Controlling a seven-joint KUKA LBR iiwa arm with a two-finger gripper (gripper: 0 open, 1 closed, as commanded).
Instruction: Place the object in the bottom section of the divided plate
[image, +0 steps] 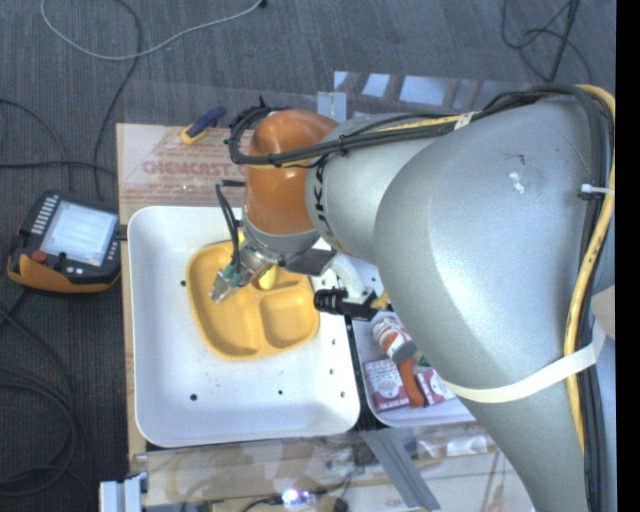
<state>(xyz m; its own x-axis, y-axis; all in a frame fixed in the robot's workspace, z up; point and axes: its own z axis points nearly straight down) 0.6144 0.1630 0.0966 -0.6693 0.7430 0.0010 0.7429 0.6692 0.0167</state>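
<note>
Left bin holds the yellow divided plate. End effector sits low over the plate's upper-left section; can't tell its state, too small and blurred w/ the wrist on top. Small yellow object lies just beside it near the divider, prob. the task's thing. Risk: release here drops it in the wrong section, bottom section being lower right. Right bin w/ packets: elbow sweep could nudge them.
</note>
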